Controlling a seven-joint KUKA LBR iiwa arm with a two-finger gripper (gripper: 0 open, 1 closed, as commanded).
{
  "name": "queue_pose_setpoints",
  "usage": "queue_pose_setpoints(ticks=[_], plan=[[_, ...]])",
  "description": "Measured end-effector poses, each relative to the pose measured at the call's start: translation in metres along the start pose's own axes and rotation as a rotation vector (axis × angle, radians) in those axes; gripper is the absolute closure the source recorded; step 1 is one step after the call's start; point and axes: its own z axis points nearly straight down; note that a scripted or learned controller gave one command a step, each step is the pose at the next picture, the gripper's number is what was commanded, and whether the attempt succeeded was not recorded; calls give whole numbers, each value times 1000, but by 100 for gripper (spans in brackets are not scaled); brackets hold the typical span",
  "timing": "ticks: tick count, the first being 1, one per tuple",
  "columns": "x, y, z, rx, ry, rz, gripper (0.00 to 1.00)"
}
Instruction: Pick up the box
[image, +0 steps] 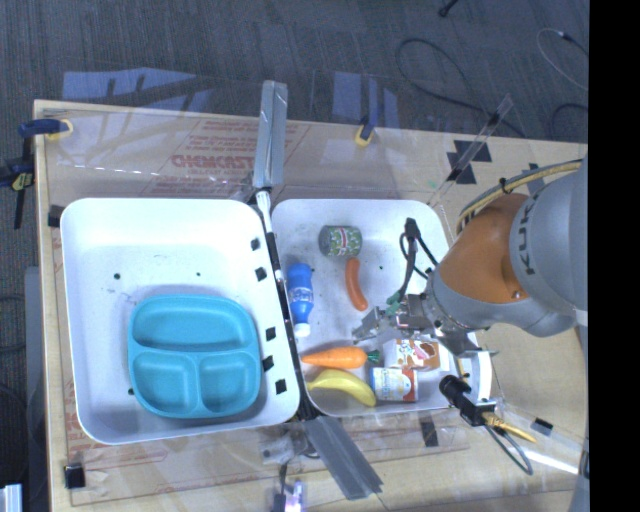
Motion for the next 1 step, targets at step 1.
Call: queue_pose_setpoints(ticks=[1], plan=[[94, -15, 9, -15, -4, -65, 0]])
